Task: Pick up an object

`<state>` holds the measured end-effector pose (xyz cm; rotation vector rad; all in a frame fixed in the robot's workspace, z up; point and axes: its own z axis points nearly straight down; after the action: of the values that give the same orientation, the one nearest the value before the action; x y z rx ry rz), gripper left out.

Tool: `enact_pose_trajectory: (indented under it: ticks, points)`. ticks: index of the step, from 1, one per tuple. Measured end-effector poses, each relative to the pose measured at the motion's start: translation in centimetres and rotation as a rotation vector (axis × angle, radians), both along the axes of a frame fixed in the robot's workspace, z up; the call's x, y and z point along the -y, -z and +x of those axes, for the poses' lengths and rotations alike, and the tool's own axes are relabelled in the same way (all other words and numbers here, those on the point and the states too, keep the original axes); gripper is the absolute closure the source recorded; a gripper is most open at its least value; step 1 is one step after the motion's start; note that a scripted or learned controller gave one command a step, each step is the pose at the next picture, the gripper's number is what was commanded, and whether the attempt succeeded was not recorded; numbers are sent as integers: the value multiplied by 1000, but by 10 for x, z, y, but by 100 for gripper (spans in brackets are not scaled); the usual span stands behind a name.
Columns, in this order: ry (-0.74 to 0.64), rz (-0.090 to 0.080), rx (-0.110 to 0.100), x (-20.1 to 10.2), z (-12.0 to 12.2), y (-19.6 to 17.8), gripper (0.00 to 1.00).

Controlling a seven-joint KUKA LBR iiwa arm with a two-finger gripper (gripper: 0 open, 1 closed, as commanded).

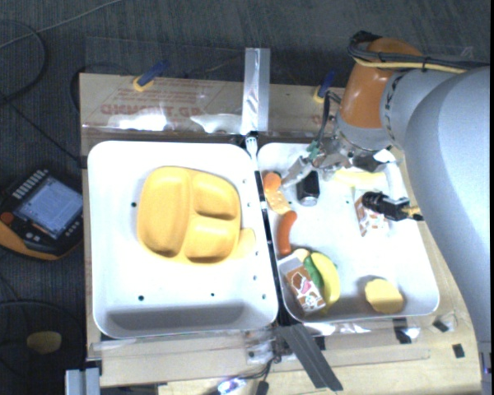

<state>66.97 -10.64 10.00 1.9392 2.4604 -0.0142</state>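
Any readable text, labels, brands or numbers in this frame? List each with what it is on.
None can be read.
Cardboard sheet behind the bins: faint reddish print, too blurred.
Handheld pendant on the floor: lit screen, too small.
Brown packet in the right bin: markings too small.
Small carton: print too blurred.

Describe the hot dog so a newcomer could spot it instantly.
Look in the right bin, along its left wall by the divider. The hot dog lies lengthwise there, below an orange piece and above a small carton. It's the one slim reddish-orange cylinder.
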Motion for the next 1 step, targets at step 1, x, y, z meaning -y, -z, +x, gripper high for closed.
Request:
enact_pose_trajectory:
  ticks: [1]
  points:
    - [-13,7,-1,15,-1,-36,0]
